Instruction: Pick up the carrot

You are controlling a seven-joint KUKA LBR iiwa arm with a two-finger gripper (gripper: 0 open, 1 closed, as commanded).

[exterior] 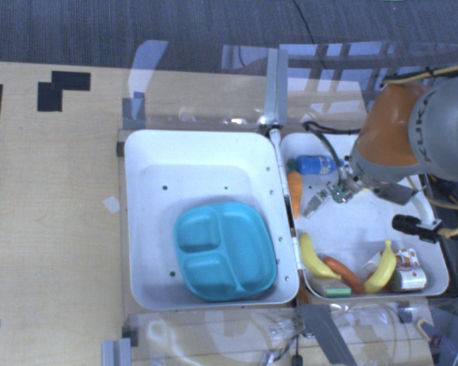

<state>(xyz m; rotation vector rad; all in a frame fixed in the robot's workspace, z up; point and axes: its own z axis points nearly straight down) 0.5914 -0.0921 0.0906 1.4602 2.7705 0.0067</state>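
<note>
Carrot (295, 194) lies lengthwise along right bin's (440, 280) left wall.

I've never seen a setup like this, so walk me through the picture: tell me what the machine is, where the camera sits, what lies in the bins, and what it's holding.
One camera looks down at a slant on a bench with two white bins. The grey and orange arm is a robot reaching in from the right. Its gripper hangs over the right bin, close to the carrot along that bin's left wall. Nothing shows between its fingers. That bin also holds a bottle, two bananas and other small items. The left bin holds a blue tray.
</note>
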